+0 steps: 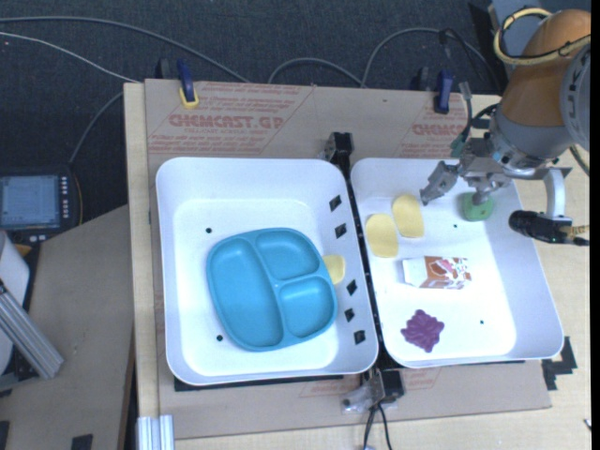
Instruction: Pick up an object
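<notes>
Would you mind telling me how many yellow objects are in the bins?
3: two yellow pieces side by side in the right bin, one in the left bin beside the blue tray. Others may be hidden.

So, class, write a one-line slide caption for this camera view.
The arm's tool hovers by a green object in the right bin; a blue divided plate lies in the left bin.

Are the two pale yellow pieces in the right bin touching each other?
Cannot tell. In the camera view the upper yellow piece and the lower yellow piece sit so close that their edges seem to meet, but neither contact nor a gap shows plainly.
</notes>
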